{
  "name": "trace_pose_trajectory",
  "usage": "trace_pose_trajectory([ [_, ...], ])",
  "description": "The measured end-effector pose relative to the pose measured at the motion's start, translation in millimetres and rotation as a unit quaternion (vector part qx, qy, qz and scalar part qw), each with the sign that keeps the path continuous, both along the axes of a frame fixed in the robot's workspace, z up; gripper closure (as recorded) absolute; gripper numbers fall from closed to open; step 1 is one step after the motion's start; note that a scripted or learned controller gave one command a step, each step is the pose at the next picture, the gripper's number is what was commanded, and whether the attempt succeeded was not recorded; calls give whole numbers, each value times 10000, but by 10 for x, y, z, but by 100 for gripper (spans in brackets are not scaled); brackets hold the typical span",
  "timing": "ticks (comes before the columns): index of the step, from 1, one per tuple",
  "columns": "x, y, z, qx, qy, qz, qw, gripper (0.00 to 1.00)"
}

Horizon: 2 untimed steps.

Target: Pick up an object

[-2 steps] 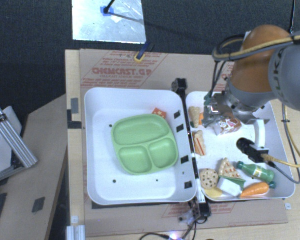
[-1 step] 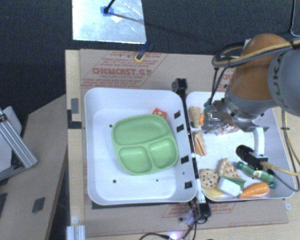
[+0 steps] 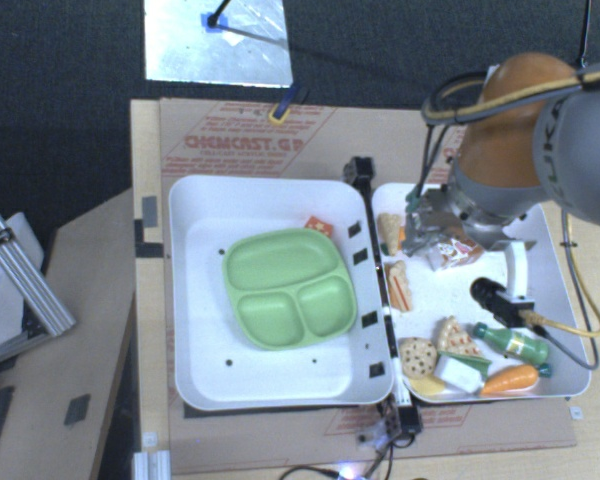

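My gripper (image 3: 423,226) hangs over the upper left part of the right bin (image 3: 437,306), and from this slanted view I cannot tell whether it stands wide or narrow, nor whether anything is caught in it. Closest to me is a tan bread-like piece (image 3: 389,231), just beside me on the side of the divider, and a crinkled packet (image 3: 456,254) lies just beside me toward the near edge, partly under my wrist. A little farther down sits a striped strip (image 3: 398,287), lying along the divider. Along the near edge of this bin I count one round cookie (image 3: 416,356), one pizza-like wedge (image 3: 458,337), one green bottle (image 3: 511,343) on its side, one orange carrot (image 3: 511,378), one white-and-green block (image 3: 461,373) and one pale yellow piece (image 3: 431,387), all crowded close together. That makes nine things in my bin. The left bin (image 3: 195,268) holds two: one green plate (image 3: 290,290) with three compartments, near its middle, and one small red box (image 3: 319,227) just beyond the plate's far rim. The two white bins sit side by side on a cardboard sheet (image 3: 245,141) printed in red, on a tan bench (image 3: 90,268). Dark floor (image 3: 60,68) surrounds it, with one shiny silver panel (image 3: 220,38) beyond the cardboard.
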State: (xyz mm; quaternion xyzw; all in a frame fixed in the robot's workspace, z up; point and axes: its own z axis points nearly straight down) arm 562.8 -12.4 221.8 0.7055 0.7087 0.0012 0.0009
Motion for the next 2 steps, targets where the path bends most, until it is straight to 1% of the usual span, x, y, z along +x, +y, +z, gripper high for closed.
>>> trace_pose_trajectory([
  [1, -107, -114, -48, -5, 18, -22, 10000, 100],
  [2, -32, -18, -52, -2, 6, 2, 10000, 100],
])
